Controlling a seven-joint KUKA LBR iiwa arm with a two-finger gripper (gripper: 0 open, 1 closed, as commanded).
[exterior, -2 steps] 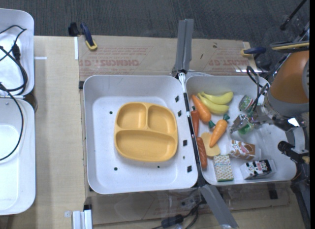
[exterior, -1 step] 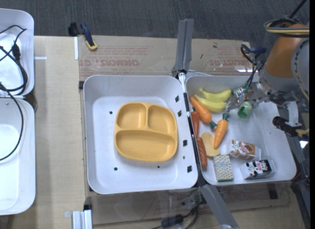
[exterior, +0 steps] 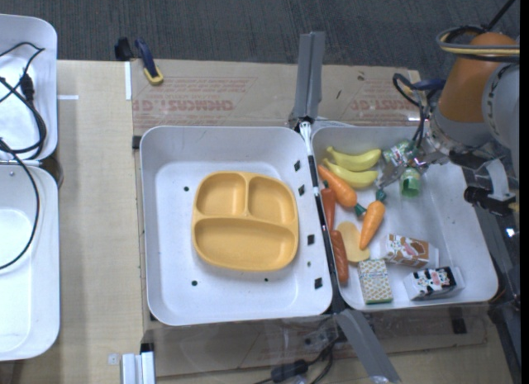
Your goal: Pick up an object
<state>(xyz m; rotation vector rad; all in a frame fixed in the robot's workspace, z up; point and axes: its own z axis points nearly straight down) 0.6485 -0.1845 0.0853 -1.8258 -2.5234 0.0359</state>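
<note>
Dark carpet lies behind the wooden bench (exterior: 91, 209) you are looking down on, and two white bins sit on it side by side. Your gripper (exterior: 395, 166) hangs over the upper part of the right bin (exterior: 483, 250), reached in from the right, and you cannot tell how its jaws stand; a small green and silver object (exterior: 408, 177) lies right at its tip, but whether it is held you cannot tell. Take the gripper as your landmark. Just to its left are two yellow bananas (exterior: 354, 168), lying one against the other. Below and slightly left of it an orange carrot (exterior: 371, 221) points down, and a second carrot (exterior: 337, 186) lies slantwise left of that, beside the bananas. Further down and left you see a pale yellow slice (exterior: 354, 244) and a long reddish sausage (exterior: 340, 257) close to the bin's left wall. Well below the gripper sit three small cartons: a brown and white carton (exterior: 408, 250), a green box (exterior: 375, 281) and a black and white carton (exterior: 432, 282). Far to the gripper's left, the left bin (exterior: 165, 291) holds a yellow divided plate (exterior: 245, 221). Above the gripper, the arm's orange band (exterior: 463, 85) shows at the bench's right edge.
</note>
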